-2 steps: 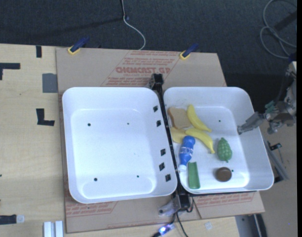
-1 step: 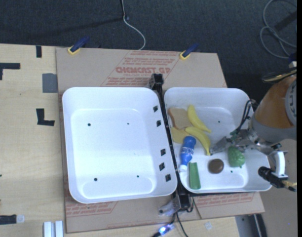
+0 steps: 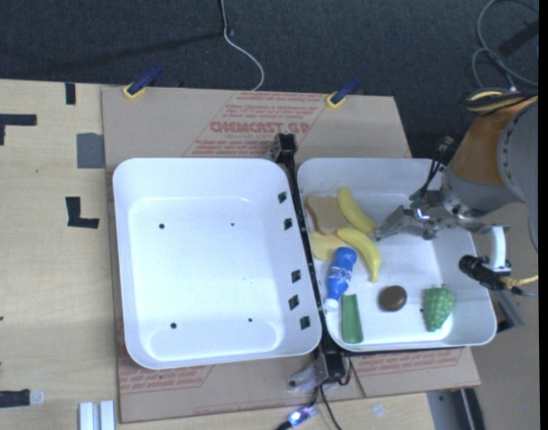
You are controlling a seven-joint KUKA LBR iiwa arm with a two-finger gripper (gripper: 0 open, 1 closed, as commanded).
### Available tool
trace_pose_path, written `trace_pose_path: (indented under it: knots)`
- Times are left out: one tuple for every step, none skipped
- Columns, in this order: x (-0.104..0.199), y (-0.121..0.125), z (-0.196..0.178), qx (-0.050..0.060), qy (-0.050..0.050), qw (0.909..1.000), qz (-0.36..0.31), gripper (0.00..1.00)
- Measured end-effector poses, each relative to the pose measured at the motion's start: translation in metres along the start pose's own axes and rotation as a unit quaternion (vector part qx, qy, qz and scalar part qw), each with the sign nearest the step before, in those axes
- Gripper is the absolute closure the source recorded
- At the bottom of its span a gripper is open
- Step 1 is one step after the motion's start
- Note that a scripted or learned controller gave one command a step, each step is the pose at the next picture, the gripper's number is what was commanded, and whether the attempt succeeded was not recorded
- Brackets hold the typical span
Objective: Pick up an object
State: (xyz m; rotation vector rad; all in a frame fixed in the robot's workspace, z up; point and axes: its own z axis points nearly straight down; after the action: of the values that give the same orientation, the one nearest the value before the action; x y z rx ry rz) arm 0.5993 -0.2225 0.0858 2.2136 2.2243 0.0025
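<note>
Reaching into the right bin [image 3: 453, 173] from the frame's right, the end effector [image 3: 388, 226] hovers beside the bananas [image 3: 359, 231], its finger spread impossible to tell; the tightly packed fruit, bread and bottle [image 3: 338, 272] could cause a slipped or double grasp

You get even, bright overhead light; the white bins [image 3: 202, 173] glare slightly, shadows stay soft, and detail looks mildly blurred.

Right bin [image 3: 408, 170] holds bananas [image 3: 356, 228], bottle [image 3: 339, 272] — beside left bin [image 3: 140, 177].
</note>
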Motion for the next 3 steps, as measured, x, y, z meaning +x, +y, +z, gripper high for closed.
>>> trace_pose_path:
  knots:
    - [0.051,-0.048,0.000,0.001,0.000,1.0000,0.001,0.00]
    - [-0.003,0.039,-0.014,-0.002,-0.002,1.0000,0.001,0.00]
    - [-0.001,0.036,-0.022,0.002,-0.001,1.0000,0.001,1.00]
